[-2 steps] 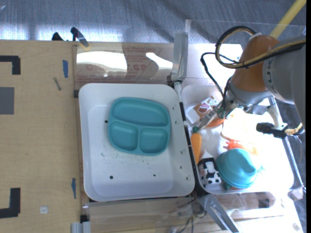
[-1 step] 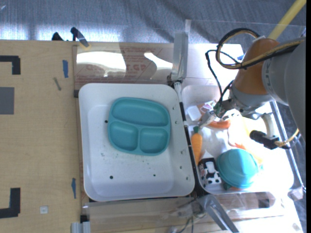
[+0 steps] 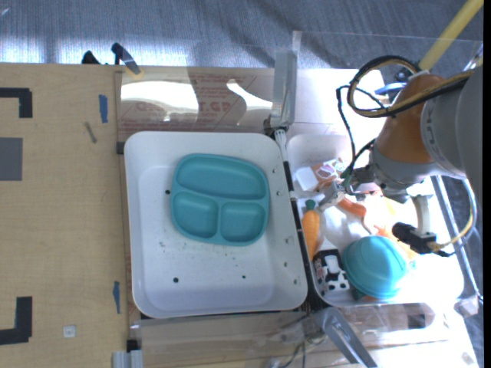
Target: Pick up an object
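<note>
Arm: the grey arm with the orange band (image 3: 410, 121) reaches in from the right and hangs over the right bin.
Tool: the tool (image 3: 336, 192) sits low among the clutter in the right white bin (image 3: 318, 140); whether it is open, closed or gripping anything cannot be told.
Right bin contents: a teal rounded plastic bowl (image 3: 374, 265) lies at the near side, an orange carrot-shaped toy (image 3: 311, 228) lies by the left wall, and a small black-and-white block (image 3: 330, 271) lies just left of the bowl. Small mixed pieces lie around the tool.
Left bin: the left shallow white bin (image 3: 146, 228) holds a teal three-compartment plastic plate (image 3: 220, 198), flat, near its middle.
Surface: a tan cardboard sheet (image 3: 57, 205) covers the surface left of the bins.
</note>
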